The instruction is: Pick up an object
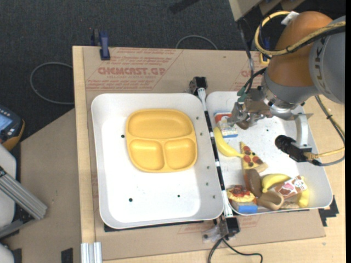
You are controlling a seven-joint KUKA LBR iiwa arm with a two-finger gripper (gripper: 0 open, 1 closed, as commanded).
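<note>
Clutter worries me: my claw [237,119] hovers low over the right bin [323,188], near the banana [225,146]. Whether it is spread, I cannot tell. Descending off-centre could nudge the banana aside.

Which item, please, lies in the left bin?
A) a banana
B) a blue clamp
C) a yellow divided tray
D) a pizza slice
C: the yellow divided tray lies alone in the left bin, while the banana and pizza slice lie in the right bin.
</note>
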